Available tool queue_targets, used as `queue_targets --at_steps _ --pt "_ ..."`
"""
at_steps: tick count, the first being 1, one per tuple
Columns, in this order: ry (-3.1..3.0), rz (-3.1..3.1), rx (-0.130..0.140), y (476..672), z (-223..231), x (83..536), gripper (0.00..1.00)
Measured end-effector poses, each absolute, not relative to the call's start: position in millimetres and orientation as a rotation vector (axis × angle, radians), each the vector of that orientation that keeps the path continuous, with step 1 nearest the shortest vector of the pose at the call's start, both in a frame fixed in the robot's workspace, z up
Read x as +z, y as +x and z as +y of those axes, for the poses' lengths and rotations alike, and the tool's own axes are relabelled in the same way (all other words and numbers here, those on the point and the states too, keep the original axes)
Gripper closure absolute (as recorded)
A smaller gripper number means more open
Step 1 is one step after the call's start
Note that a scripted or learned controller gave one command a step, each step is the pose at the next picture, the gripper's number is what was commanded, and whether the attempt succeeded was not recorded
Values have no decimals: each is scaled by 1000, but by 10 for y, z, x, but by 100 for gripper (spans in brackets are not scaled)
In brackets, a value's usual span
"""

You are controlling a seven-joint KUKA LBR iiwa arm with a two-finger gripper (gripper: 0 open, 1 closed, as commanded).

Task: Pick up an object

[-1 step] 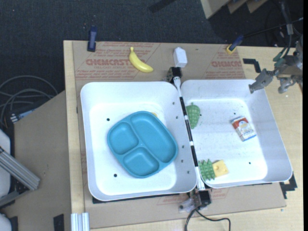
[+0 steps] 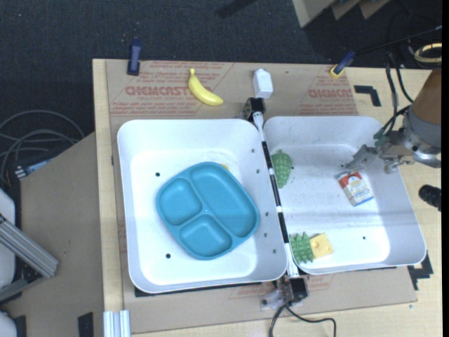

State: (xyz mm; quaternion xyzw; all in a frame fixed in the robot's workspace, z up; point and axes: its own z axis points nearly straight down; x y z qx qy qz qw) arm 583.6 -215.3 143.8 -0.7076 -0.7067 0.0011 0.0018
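White plastic forms two shallow bins set side by side on a tan tabletop (image 2: 105, 188) printed with red lettering. The left bin (image 2: 133, 160) holds a blue divided plate (image 2: 205, 210) with three compartments, lying flat near the middle; a small yellowish scrap peeks out at its upper edge, too little showing to identify. The right bin (image 2: 393, 244) holds a small red and white packet (image 2: 356, 187) with a blue edge, lying flat right of centre. A green knobbly item (image 2: 282, 168) rests against the wall between the bins, partly hidden by it. At the near left corner sit a green spiky piece (image 2: 301, 248) and a yellow block (image 2: 321, 246), touching each other. The grey arm enters from the right, cut off by the picture edge. Its hand (image 2: 365, 157) hangs over the right bin, just above and beside the packet, nothing visibly between its fingers; whether they are open or closed I cannot tell. Beyond the bins, a yellow toy banana (image 2: 203, 90) and a small white block (image 2: 263, 83) lie on the tabletop.
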Motion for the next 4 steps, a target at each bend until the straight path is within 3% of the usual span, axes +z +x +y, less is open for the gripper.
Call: queue_targets --at_steps 1,2,3,4 --pt "-2218 -2220 2 5814 -1991 838 0" --pt "-2222 -2222 0 5824 -1997 948 100" --pt "-2217 -2222 -1 5870 -1020 850 100" --pt "-2220 -2223 -3 5696 -203 1852 100"
